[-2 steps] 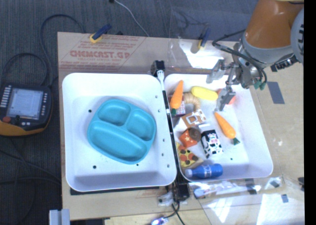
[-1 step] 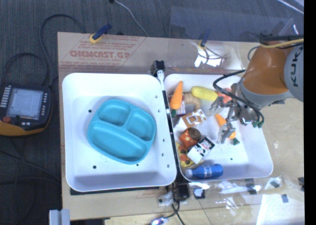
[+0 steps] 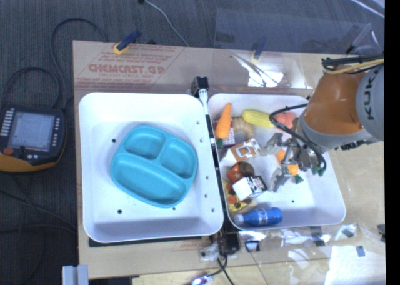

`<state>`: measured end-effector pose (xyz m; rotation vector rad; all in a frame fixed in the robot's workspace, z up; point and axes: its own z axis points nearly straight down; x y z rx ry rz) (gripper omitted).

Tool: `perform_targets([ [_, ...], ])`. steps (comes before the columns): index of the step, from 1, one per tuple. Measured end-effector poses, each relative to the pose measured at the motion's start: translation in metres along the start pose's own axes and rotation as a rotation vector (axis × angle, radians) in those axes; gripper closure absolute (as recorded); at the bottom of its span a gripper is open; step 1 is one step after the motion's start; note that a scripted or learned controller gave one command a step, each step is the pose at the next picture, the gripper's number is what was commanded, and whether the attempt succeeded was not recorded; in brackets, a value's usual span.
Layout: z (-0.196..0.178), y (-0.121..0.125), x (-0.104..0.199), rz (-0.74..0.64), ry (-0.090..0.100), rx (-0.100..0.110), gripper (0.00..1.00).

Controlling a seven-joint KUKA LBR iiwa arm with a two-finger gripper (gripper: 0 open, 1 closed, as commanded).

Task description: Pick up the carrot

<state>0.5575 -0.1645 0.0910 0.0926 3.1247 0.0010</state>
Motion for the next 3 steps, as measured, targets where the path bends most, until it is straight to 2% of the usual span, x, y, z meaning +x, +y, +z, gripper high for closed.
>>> perform_targets([
  [1,-0.013,0.000,-0.004,-0.001,-0.011,0.005,1.00],
  [2,-0.041,-0.002,0.020,0.358,0.012,0.005,1.00],
  [3,-0.061,0.055,0.025,0.434,0.013,0.003,1.00],
])
